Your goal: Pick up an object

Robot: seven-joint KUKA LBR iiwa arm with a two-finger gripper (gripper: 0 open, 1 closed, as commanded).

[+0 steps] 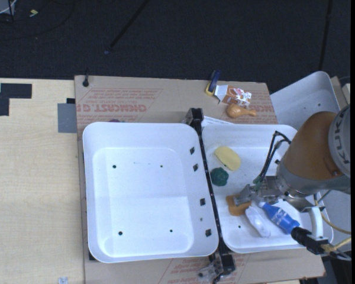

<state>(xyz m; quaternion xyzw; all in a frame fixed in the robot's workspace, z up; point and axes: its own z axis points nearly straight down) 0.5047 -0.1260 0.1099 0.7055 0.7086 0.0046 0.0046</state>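
Two shallow white bins sit side by side on the tabletop: the left bin (100,158) toward the middle, the right bin (248,135) against the right edge, where the grey arm with the orange band (316,152) reaches in. Its gripper (248,195) is low over the front half of the right bin; whether the fingers are apart or together I cannot tell. Just beneath them lies a small orange-brown block (235,205), the likely pick. Touching or just beside it are a blue tube with a white label (279,216) and a white bottle-like piece (257,222). Toward the back lie a pale yellow soft lump (228,157) and a dark green ball (219,176). Behind the bin an orange toy (239,110) rests on the cardboard. The risk, as I judge it: crowded neighbours could get nudged or pinched along, or the block could slip away sideways
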